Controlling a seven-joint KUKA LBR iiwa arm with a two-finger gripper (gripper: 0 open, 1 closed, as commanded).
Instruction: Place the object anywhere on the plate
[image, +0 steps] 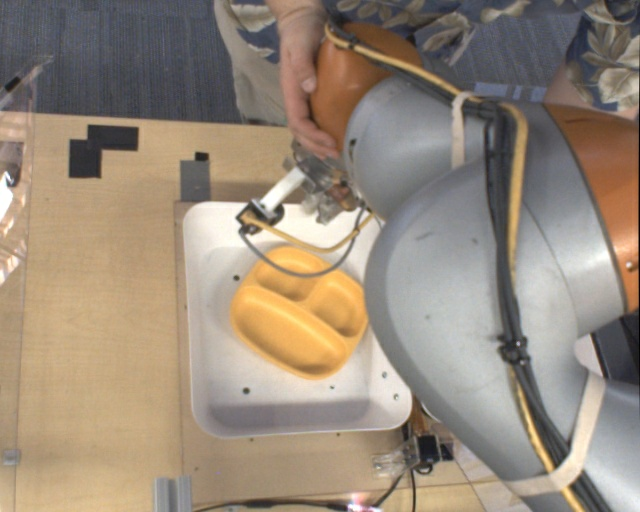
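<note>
Scanning from the shallow white plastic bin (200, 330), I find the yellow, three-compartment plastic plate (298, 322) lying flat inside, probably light, stiff and slick, with the grey gripper (322, 197) near its far edge, open or closed I cannot tell, and the object hidden, so grip points stay unjudged.

Tan bench (100, 350) w/ white bin (213, 330), black marks (95, 152)

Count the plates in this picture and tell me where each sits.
1. A yellow plate lies in the middle of the white bin. The arm covers the right of the view, so another could be hidden there.
</note>
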